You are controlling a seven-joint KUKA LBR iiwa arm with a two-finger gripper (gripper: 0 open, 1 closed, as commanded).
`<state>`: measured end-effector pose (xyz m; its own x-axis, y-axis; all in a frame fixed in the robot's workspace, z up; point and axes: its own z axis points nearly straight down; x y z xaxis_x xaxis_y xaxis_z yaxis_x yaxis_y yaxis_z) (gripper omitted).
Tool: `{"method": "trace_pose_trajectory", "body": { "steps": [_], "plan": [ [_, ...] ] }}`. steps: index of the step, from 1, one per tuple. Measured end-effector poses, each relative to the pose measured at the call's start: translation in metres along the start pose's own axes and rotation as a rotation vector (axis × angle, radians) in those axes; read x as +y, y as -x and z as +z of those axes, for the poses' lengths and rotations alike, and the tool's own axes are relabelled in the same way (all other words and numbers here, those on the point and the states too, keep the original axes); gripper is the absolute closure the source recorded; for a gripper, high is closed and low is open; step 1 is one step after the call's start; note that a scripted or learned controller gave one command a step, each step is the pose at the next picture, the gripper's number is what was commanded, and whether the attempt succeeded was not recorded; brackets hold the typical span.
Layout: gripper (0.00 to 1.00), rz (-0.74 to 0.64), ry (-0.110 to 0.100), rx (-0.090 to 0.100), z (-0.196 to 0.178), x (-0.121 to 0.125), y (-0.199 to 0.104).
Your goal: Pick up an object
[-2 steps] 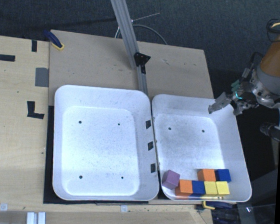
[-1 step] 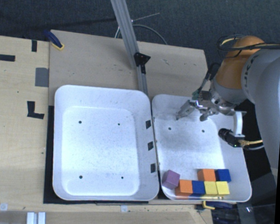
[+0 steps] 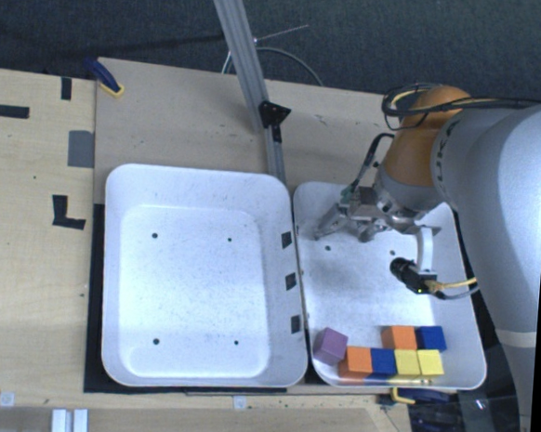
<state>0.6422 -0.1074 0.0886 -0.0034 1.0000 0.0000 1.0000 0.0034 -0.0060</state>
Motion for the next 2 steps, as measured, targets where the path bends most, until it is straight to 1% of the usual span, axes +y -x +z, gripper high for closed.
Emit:
{"method": "trace_pose_trajectory", "body": {
  "steps": [1, 2],
  "plan": [
    [0.00, 0.002, 0.006, 0.002, -0.106, -0.116, -0.031],
    [0.00, 0.002, 0.002, 0.000, -0.102, -0.130, -0.044]
  ]
}}
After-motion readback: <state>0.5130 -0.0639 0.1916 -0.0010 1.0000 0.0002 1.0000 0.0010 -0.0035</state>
